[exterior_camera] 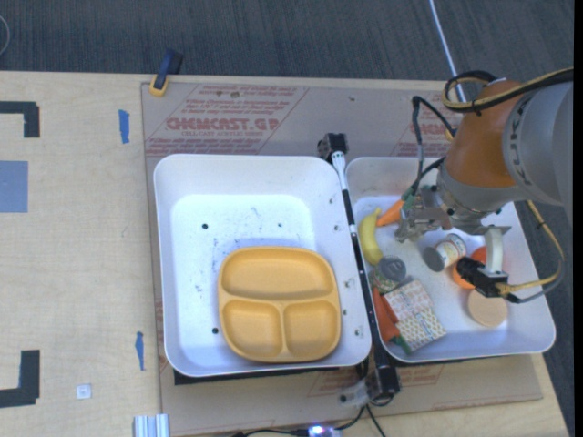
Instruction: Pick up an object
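Claw (414,221) low in right bin (537,335), near banana (369,237). Can't tell if claw open or shut, or if anything in it. Banana lies by left wall of bin, orange carrot (391,213) just beside. I guess banana light, smooth, bit slippery. Best grab across middle, not curved ends. Yellow plate (278,300) in left bin (182,244).
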Tool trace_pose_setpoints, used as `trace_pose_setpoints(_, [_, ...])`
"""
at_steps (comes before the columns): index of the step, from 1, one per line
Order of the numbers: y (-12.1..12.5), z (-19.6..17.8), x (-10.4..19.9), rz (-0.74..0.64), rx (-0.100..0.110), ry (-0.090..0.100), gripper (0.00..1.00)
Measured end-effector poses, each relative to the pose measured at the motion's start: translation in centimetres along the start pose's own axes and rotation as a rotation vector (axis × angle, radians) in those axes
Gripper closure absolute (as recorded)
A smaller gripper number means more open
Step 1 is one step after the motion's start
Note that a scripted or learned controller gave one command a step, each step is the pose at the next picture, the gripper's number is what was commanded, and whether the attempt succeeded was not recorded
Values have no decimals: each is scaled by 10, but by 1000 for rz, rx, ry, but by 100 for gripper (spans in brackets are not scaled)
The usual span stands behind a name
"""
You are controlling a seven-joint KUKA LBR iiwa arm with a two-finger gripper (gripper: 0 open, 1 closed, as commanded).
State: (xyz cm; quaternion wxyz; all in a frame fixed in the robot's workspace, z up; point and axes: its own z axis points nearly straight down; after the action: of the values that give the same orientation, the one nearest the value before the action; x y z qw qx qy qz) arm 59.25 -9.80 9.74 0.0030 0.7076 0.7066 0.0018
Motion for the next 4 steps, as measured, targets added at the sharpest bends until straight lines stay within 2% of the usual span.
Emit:
trace_pose_setpoints(1, [0,0,0,0,1,0,0])
trace_pose_setpoints(2, [-9,11,1,0,3,-1,0])
trace_pose_setpoints(3, [-8,0,1,1,0,0,100])
trace_pose_setpoints(4, [-8,0,1,1,0,0,0])
